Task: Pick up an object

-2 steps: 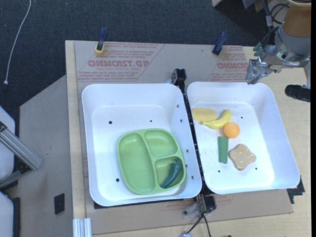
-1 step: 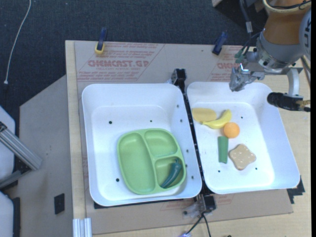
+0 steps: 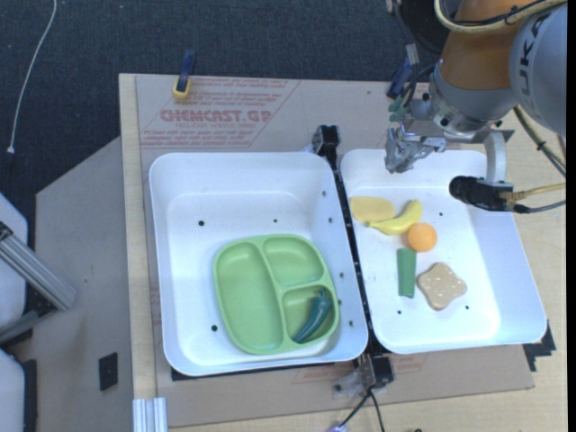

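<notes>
The right bin [image 3: 504,322] holds a yellow banana [image 3: 400,220], a pale yellow slice [image 3: 370,208], an orange ball [image 3: 421,237], a green stick [image 3: 407,272] and a tan bread slice [image 3: 440,285]. My gripper [image 3: 402,158] hangs over the far left part of that bin, above and behind the banana, with nothing seen between its fingers. In the left bin [image 3: 180,205] a green divided plate [image 3: 270,291] carries a dark green pepper [image 3: 312,318] in its near right compartment.
A black clamp [image 3: 326,139] sits at the far end of the wall between the bins. A black cylinder [image 3: 479,193] on a cable juts over the right bin's far right part. A blue and yellow clip [image 3: 184,75] lies on the cardboard behind.
</notes>
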Controlling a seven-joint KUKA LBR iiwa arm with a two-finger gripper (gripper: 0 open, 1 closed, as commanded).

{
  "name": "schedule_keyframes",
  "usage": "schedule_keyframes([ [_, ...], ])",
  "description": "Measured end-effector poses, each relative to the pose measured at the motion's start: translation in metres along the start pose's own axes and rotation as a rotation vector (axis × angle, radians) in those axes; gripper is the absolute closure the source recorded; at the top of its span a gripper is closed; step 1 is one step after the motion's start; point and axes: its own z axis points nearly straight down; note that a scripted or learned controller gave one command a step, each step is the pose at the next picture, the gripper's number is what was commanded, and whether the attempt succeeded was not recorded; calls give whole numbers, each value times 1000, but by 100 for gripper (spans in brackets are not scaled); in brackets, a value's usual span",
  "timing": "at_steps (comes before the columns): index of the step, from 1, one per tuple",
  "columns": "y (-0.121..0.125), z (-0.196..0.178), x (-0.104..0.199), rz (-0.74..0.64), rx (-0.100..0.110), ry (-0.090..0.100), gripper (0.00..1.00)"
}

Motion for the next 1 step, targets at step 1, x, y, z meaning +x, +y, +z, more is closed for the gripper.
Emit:
schedule_keyframes([
  [1, -18, 17, 51, 1, 2, -1, 100],
])
